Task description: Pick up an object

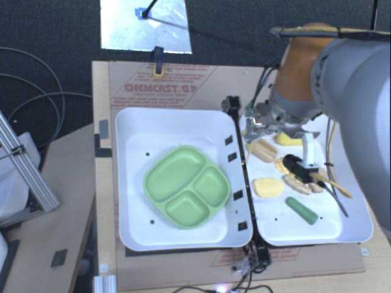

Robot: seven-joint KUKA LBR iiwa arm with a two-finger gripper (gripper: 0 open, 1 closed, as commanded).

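Observation:
My gripper (pixel 278 130) hangs low over the back left part of the right bin (pixel 351 224), under the grey arm with its orange band. Just below it lie a tan bread-like piece (pixel 264 150) and a yellow piece (pixel 286 141), partly hidden by the gripper. Further forward are a black object (pixel 293 163), a pale yellow chunk (pixel 269 188), a brown piece (pixel 307 186) and a green cylinder (pixel 302 211). I see nothing lifted off the bin floor.
The left bin (pixel 131 133) holds a green divided plate (pixel 186 187). A black-clipped divider (pixel 239 163) runs between the bins. A thin dark utensil (pixel 336 197) lies at the right bin's right side. Cables trail at the left.

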